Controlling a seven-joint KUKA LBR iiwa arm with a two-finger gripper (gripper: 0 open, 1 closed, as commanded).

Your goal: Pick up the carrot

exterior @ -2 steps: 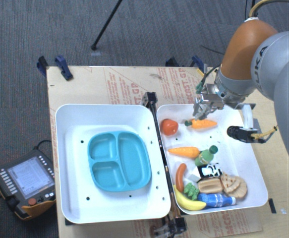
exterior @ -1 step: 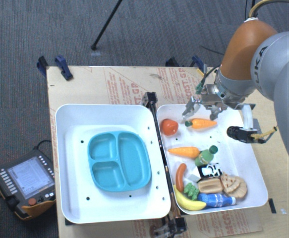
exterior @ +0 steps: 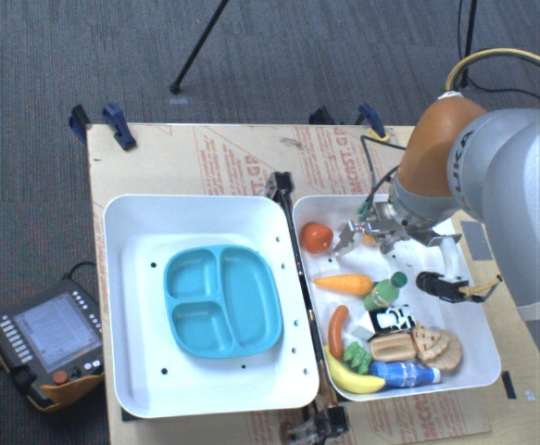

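While the arm is reaching in from the right, a blue divided plate (exterior: pixel 223 300) is sitting in the left bin (exterior: pixel 121 248). On the worktop (exterior: pixel 205 156), the right bin (exterior: pixel 487 360) is holding a tomato (exterior: pixel 316 237) at its upper left, with the carrot (exterior: pixel 345 285) lying loose just below, pointing left. A red sausage (exterior: pixel 338 330), a banana (exterior: pixel 354 377), bread (exterior: pixel 393 347) and a blue bottle (exterior: pixel 406 374) are lying lower down. The claw (exterior: pixel 370 234) is hovering above the carrot and right of the tomato, fingers spread apart and gripping nothing.
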